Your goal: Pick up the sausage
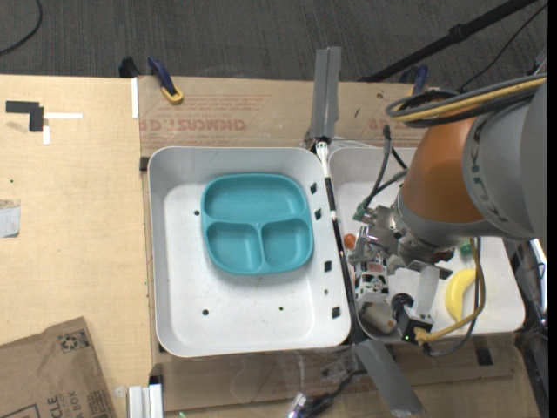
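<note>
Cam view, looking down on both bins. The left bin (pixel 165 259) carries a teal divided plate (pixel 258 223), set toward the bin's back half and roughly centred btw its side walls. The plate is level, w/ one long compartment at the back and two smaller ones in front.

The right bin (pixel 348 168) is where the arm (pixel 470 172) is working. It comes in from the right, grey body w/ the orange band over the bin's middle, cables looping round it. The gripper (pixel 376 279) hangs low by the bin's left wall, toward the front. The wrist hardware and wiring block my line of sight, so I can't tell whether the pincer is spread or pressed together, and I see nothing pinched in it.

I take the sausage (pixel 374 318) to be the dull brown rounded lump in the right bin's front-left corner, though it's partly covered and I'm not certain. It sits just frontward of the gripper, very near; contact or not, can't say.

A small orange-red item (pixel 349 239) lies against the left wall, back of the gripper. A banana (pixel 459 291) lies near the bin's front-right, well apart from the sausage.
</note>
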You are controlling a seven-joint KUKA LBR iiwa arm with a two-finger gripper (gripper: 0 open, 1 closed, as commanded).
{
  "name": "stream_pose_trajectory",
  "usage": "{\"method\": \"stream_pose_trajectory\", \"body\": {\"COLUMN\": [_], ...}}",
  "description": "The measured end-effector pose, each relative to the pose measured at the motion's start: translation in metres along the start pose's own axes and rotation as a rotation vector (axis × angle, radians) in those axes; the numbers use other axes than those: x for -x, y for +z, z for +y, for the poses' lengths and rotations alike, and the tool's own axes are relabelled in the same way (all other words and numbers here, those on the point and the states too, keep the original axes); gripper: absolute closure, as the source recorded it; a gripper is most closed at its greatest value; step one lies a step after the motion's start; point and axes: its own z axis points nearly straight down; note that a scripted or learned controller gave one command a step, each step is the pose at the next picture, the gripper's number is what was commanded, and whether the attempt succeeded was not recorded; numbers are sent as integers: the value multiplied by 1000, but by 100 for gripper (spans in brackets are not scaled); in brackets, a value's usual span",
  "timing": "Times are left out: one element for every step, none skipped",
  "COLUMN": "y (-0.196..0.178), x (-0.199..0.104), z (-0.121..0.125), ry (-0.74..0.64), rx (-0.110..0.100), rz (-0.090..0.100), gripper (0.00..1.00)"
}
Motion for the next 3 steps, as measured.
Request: {"method": "stream_pose_trajectory", "body": {"y": [-3, 53, 98], "x": [54, 100, 104], "z": [19, 34, 37], "ry": [-171, 57, 354], "rx": [-1, -3, 1], "rz": [0, 0, 4], "gripper": [100, 100, 100]}}
